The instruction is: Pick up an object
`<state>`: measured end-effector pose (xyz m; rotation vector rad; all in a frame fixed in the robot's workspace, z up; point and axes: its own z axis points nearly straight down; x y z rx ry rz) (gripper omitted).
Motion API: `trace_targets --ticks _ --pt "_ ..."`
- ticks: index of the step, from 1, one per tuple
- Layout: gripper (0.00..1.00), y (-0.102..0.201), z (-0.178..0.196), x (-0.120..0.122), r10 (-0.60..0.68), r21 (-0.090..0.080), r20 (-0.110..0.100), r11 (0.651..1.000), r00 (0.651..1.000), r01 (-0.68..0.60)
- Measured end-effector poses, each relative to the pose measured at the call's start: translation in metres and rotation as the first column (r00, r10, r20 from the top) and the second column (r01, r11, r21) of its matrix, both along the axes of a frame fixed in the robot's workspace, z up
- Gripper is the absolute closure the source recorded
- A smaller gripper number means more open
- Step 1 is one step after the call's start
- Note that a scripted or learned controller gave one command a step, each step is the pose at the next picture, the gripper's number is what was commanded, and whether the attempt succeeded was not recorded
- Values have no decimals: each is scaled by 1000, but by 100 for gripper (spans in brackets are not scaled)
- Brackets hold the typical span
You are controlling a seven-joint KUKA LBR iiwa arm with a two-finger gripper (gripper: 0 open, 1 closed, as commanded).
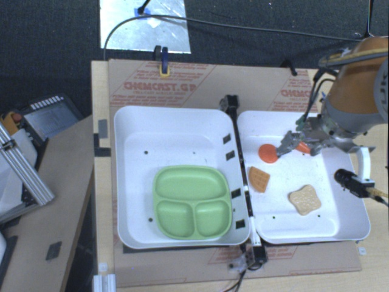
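Note:
Three small things lie in the right bin (346, 224). An orange round piece (267, 153) sits near its left wall. A tan waffle-like square (259, 179) lies just below it. A beige bread-shaped piece (304, 199) rests toward the front middle. My gripper (296, 145) hangs low over the bin's back half, just right of the orange round piece and close to touching it. Nothing shows as held.
The left bin (130, 163) holds a green divided plate (191, 201) in its front half. A black clip strip (238, 163) runs along the seam between the bins. The grey and orange arm (358, 96) comes in from the right above the right bin's back corner.

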<state>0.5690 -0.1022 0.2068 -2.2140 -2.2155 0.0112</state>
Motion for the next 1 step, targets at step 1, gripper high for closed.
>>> trace_targets --ticks 1 --pt "0 0 7 3 2 -2 13 1000 1000 -2"
